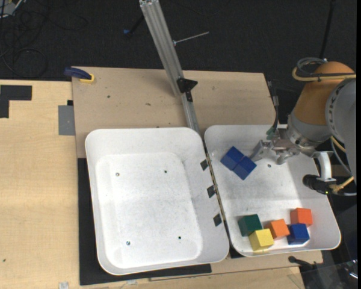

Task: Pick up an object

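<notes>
While the arm [325,104] reaches in from the right, bent down over the right bin [325,245], its end effector [271,150] hangs low above the bin's upper part, just right of a large blue block [237,162]. Cannot tell whether the fingers are apart or together; nothing is visibly between them. Count in right bin: one large blue block, tilted, near the upper left; five small cubes clustered along the lower edge: green cube [249,224], yellow cube [262,238], orange cube [279,227], red-orange cube [301,216], small blue cube [298,233]. Left bin [102,143] sits beside it on the table [132,95].
</notes>
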